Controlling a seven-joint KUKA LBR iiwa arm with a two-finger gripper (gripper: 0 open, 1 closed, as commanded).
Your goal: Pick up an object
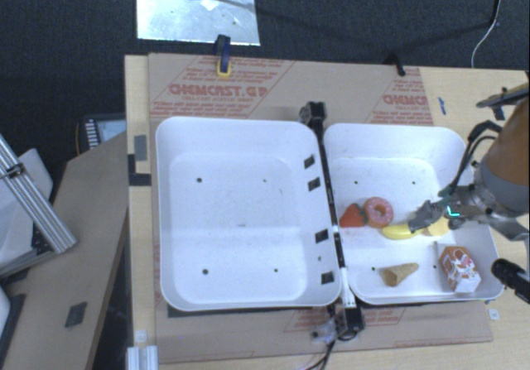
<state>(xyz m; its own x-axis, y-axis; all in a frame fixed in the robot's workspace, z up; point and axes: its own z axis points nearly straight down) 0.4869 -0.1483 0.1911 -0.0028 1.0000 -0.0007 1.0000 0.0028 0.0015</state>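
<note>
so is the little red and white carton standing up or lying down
Lying down, it seems: the carton shows its long printed face to the overhead camera, flat on the floor of the right bin, in the near right corner.

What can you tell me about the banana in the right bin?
The banana is small, yellow, smooth and plastic-looking, lying flat, lengthwise across the floor of the right bin. Its left end sits just below the pink donut; whether they touch is unclear. Its right end is covered by the gripper.
</note>
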